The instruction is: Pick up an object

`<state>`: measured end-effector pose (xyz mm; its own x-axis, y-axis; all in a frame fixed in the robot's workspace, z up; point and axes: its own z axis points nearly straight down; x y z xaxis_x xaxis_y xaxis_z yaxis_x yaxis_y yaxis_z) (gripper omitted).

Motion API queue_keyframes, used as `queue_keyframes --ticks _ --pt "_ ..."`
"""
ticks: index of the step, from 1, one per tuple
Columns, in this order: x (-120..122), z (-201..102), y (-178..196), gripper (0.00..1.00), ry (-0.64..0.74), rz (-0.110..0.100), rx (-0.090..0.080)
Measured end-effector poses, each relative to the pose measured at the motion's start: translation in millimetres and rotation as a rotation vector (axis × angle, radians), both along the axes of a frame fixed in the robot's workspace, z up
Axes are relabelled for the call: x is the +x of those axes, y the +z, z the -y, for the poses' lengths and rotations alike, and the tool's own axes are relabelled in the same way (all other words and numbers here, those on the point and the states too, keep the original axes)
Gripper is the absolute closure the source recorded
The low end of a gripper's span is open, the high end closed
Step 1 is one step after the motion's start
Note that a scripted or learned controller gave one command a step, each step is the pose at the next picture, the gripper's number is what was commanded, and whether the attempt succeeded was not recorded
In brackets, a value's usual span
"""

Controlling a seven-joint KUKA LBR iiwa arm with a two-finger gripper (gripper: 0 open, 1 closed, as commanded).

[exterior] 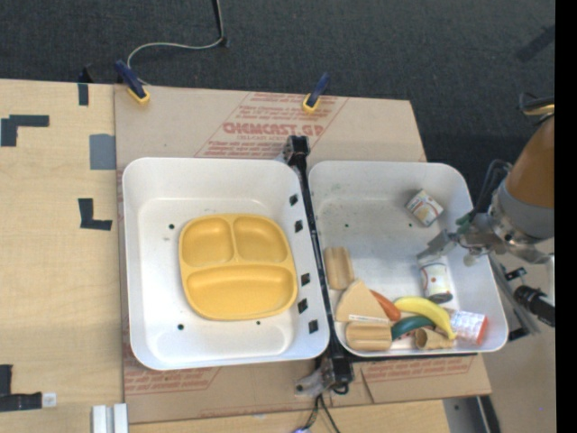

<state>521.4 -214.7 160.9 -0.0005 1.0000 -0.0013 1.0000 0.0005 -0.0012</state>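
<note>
Overhead, the camera view shows two white bins side by side on a cardboard-covered bench, with the arm at the right.

Left bin [135, 269]: a yellow divided plate [239, 267] lies flat near its centre. Right bin [379, 174]: a small crumpled can [423, 207] sits near the far right corner; a small white jar [438, 280] lies toward the right wall; a tan wooden block [338, 267] rests close to the dividing wall; along the near wall, touching one another, lie a wooden wedge [358, 305], a wooden cylinder [368, 336], an orange carrot-like piece [386, 306], a yellow banana [425, 313] and a clear packet with a red end [469, 326]. The gripper [448, 242] hangs over the right bin just above the white jar, between it and the can; its metal fingers [435, 247] are spread, with nothing between them.
</note>
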Motion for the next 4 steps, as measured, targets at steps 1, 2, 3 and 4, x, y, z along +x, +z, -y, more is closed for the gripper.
queue_keyframes --ticks 1,2,3,4 --pt "69 8 -73 0.0 0.002 0.006 0.0" --pt "105 8 -74 0.0 0.002 0.006 0.0" --pt "147 6 -75 0.0 0.002 -0.006 0.008" --pt "149 9 -64 1.0 0.003 0.006 -0.004"
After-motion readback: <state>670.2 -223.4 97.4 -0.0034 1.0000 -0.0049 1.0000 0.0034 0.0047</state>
